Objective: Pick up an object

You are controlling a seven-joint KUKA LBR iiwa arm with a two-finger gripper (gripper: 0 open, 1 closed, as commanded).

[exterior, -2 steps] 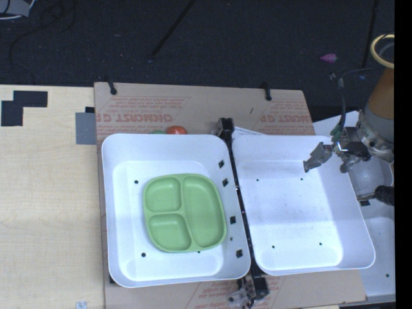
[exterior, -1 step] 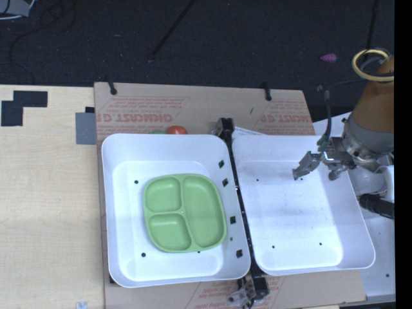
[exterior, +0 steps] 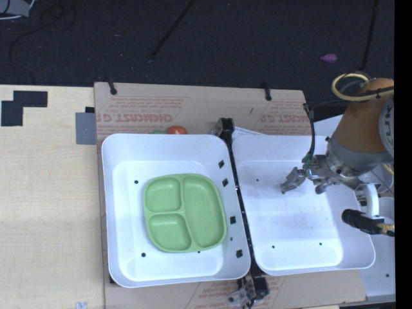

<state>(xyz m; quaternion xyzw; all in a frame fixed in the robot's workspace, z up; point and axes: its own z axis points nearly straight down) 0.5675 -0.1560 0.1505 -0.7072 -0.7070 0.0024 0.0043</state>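
Dark floor behind desk. Green divided plate lies flat in left bin: light, stiff, slick. You grip raised rim. End effector over right bin, spread, holding nothing.

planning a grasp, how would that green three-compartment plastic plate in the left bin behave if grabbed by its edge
The green divided plastic plate looks moulded and thin, so probably stiff and light. It lies flat on the left white bin floor, so it is unlikely to roll. Its smooth, low rim may slip from the gripper or tilt when lifted from one side.
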